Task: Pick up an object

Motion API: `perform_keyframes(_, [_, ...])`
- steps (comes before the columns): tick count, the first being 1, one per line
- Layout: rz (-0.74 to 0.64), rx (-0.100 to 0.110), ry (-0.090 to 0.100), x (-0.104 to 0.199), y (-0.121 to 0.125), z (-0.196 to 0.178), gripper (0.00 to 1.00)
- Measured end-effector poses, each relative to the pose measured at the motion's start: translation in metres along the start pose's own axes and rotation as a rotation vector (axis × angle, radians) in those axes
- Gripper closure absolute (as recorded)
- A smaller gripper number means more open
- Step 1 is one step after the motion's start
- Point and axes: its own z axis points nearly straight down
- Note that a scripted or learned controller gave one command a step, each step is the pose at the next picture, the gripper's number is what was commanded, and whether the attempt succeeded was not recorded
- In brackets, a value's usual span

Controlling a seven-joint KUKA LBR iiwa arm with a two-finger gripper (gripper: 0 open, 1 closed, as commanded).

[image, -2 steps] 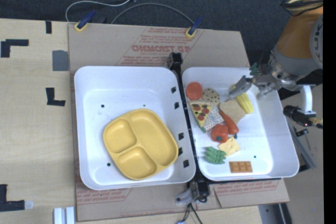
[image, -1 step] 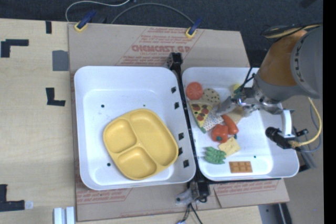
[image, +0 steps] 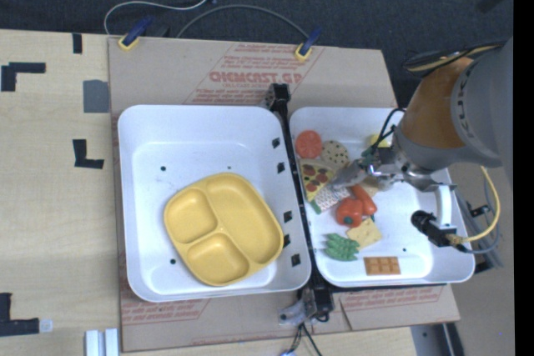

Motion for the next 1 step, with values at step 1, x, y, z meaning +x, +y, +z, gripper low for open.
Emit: perform_keyframes(1, [-0.003,-0.001,0.011,0.0041,0.0031,-0.0127,1.00])
